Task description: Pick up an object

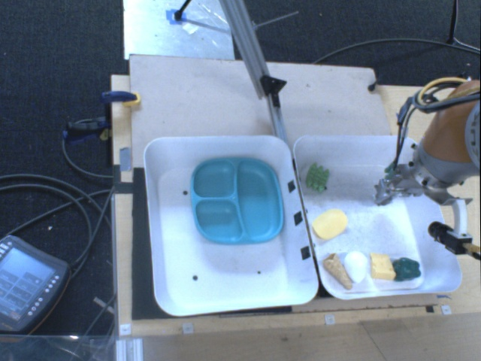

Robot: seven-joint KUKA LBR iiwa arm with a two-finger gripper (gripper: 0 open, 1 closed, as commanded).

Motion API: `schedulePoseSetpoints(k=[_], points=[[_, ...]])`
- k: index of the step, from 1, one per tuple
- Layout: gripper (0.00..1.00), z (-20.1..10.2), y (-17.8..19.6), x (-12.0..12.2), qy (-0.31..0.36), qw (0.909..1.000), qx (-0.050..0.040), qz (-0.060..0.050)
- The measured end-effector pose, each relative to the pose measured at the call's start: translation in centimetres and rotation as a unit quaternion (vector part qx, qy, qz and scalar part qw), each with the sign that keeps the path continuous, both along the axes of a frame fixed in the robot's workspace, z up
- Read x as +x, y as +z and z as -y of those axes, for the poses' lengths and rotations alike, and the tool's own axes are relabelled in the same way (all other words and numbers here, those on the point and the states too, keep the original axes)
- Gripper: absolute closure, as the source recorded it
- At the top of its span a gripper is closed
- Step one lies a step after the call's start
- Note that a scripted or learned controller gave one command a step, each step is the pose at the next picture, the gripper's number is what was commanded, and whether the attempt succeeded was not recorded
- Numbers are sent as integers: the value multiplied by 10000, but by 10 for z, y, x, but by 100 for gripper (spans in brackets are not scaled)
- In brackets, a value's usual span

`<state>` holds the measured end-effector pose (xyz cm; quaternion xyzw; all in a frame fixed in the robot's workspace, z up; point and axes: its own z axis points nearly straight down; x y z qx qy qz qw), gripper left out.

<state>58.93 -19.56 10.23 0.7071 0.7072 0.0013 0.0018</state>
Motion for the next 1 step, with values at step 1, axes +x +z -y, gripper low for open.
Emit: schedulePoseSetpoints(k=[1], points=[[100, -10, 53, 3, 35, 10000, -4, 15]])
